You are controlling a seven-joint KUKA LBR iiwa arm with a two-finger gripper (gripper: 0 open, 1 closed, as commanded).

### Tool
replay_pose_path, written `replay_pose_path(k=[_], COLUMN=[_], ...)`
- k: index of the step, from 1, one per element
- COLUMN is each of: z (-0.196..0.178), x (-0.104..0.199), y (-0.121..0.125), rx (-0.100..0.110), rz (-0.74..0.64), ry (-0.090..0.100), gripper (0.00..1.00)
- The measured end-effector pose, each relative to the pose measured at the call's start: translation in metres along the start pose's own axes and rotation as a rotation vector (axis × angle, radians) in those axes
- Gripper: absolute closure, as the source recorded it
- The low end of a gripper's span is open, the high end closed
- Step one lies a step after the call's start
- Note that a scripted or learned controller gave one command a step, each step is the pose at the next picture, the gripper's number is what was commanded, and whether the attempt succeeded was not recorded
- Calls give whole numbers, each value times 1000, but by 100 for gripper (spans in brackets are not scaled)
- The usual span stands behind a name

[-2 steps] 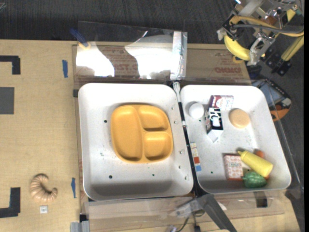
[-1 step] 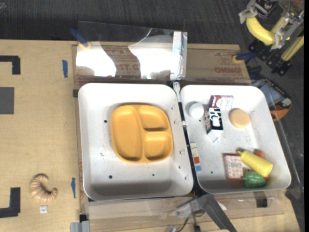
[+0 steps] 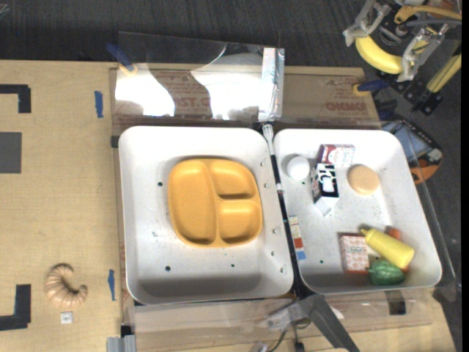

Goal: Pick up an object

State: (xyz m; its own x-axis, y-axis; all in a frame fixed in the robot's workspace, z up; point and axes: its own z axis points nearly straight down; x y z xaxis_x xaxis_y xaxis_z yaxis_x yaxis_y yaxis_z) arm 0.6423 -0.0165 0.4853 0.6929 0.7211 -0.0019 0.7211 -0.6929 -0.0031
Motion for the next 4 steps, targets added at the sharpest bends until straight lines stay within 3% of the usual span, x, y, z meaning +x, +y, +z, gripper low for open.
replay_pose_path(k=[1, 2, 3, 4], z=[86, 164, 217, 274], x=[-49, -71, -74, -22], y=[-56, -117, -87, -31], rx=[1, 2, 2, 4], rz=[-113, -260, -491, -489], ry=[-2, -2, -1, -4], gripper=[100, 100, 100, 100])
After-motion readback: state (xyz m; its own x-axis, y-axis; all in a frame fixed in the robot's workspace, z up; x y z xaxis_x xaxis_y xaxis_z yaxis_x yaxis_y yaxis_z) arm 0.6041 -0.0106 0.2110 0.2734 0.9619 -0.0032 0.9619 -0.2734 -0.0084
